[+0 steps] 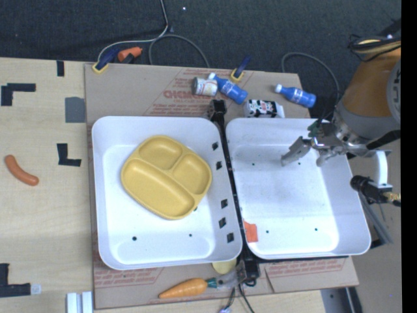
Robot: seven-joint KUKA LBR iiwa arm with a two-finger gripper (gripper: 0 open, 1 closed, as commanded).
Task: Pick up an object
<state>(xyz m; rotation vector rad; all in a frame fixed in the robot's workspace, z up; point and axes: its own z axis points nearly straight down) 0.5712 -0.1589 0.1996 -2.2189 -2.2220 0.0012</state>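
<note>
Grey arm low, gripper over right bin.

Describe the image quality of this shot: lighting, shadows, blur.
Camera view: soft, even light; the white bins are bright but not blown out; the yellow divided plate casts only a faint shadow; the gripper and arm look slightly smeared; the bottles behind the bins are small, labels unreadable; the dark floor shows little detail.

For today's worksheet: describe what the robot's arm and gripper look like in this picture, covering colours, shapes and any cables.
The arm is bulky and rounded, with a grey shell and a broad orange band above the wrist. At its end sits a small metallic grey gripper with slim, pale fingers. Dark cabling runs beside the wrist.
</note>
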